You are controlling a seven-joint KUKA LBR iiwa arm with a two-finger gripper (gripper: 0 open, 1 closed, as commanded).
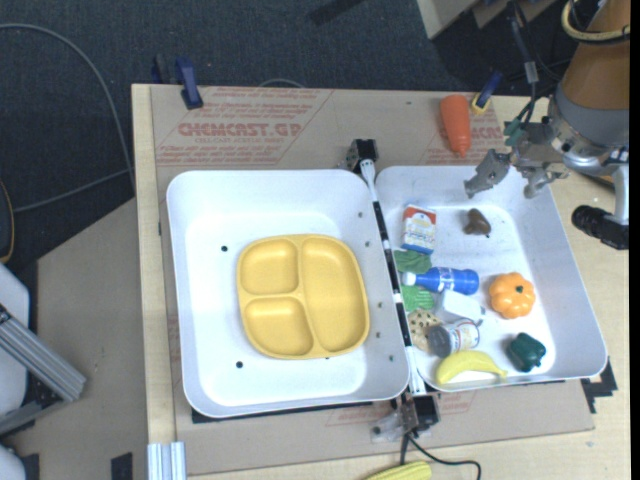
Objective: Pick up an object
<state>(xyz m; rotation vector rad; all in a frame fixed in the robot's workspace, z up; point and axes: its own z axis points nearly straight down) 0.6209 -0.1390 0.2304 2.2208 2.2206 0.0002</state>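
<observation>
1. Camera view, gripper: the gripper (512, 171) hangs over the far edge of the right bin (570, 268), near its far right corner. Its fingers are spread apart, with nothing between them.
2. Camera view, right bin: a small brown object (477, 223) lies just beside the gripper, toward the bin's centre. A small carton (420, 230) stands near the bin's left edge, with a blue-and-white bottle (447, 281) lying nearer the front.
3. An orange pumpkin (511, 295) sits near the right edge. A dark green pepper (526, 350) and a banana (469, 368) lie along the front edge.
4. Camera view, left bin (200, 268): a yellow divided plate (301, 295) rests at its centre.
5. Camera view, bench (250, 128): an orange carrot (456, 123) lies on the bench beyond the right bin's far edge.
</observation>
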